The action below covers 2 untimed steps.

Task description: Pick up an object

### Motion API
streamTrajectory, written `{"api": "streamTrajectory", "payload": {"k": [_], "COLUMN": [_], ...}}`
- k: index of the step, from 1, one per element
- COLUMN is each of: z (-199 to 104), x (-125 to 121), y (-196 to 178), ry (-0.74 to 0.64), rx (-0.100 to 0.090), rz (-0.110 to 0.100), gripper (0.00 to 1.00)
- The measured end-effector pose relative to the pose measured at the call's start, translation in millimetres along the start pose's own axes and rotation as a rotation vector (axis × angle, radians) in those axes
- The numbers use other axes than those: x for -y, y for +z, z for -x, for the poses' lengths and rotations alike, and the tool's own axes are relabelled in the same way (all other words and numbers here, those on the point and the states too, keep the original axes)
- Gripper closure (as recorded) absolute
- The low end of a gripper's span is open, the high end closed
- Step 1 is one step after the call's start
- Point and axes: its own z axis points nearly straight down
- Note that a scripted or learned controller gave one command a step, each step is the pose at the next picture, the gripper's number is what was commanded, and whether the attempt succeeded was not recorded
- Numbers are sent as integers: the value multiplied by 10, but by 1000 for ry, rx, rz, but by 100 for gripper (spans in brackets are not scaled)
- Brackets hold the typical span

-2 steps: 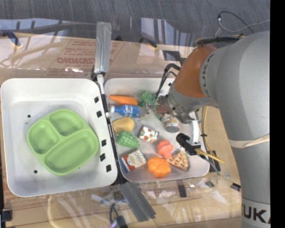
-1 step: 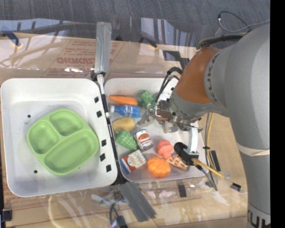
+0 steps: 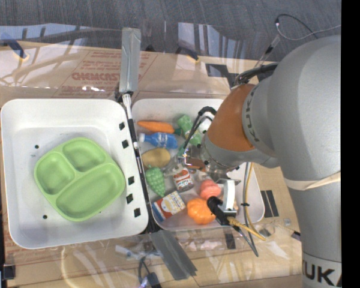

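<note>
Two white bins stand side by side on the table. The left bin [image 3: 18, 125] holds one green divided plate [image 3: 79, 177] with three compartments, lying in the lower left part of the frame. The right bin [image 3: 162, 105] holds several small objects close together: one carrot [image 3: 156, 126] near the top, one blue bottle [image 3: 159, 140] just below it, one potato [image 3: 156, 157], one green bumpy piece [image 3: 155, 180], one small can [image 3: 182, 179], one carton [image 3: 169, 205] at the lower edge, one orange fruit [image 3: 198, 211] and one pink object [image 3: 209, 189] just beside it. A green item [image 3: 184, 124] near the top is partly hidden by cables. The arm [image 3: 276, 119] covers the right half of this bin. The gripper [image 3: 195, 161] is low among the objects, but I cannot tell if it is closed or released, because the wrist hides it
</note>
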Motion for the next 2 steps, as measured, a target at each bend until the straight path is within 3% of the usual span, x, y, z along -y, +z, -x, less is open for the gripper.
{"api": "streamTrajectory", "payload": {"k": [1,2], "z": [2,-460], "x": [4,-40], "y": [-91,-1014], "ry": [-3,-8], "rx": [0,-1], "rz": [-3,3], "gripper": [100,100]}}
